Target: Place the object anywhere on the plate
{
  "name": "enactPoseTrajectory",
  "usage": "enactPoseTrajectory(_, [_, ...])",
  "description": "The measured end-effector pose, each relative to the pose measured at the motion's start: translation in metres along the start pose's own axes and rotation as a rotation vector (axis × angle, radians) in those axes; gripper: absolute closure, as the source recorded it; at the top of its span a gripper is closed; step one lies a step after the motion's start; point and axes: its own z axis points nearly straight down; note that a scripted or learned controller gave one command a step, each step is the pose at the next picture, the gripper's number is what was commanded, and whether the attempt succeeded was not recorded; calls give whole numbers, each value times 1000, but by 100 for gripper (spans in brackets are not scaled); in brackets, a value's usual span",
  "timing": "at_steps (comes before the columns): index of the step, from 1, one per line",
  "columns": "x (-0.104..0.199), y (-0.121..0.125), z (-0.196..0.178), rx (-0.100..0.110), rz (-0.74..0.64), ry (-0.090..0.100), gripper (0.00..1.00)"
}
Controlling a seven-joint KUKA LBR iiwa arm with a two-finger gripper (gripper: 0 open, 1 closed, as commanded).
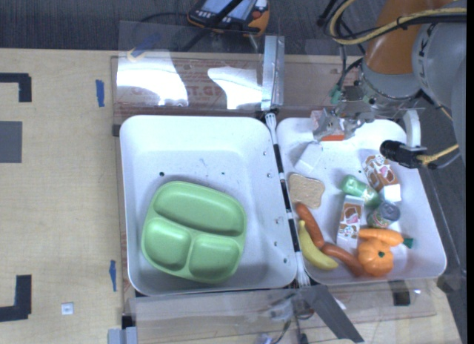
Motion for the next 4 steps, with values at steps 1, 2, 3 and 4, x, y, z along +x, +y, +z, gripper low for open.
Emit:
enactPoseTrajectory(1, [65,-106,-1,-16,53,0,100])
enactPoseTrajectory(2, [138,-139,-2,-13,246,2,100])
enactPoseTrajectory(3, [208,-161,-10,-12,294,1,100])
enactPoseTrajectory(4, [177,-160,1,-12,439,3,100])
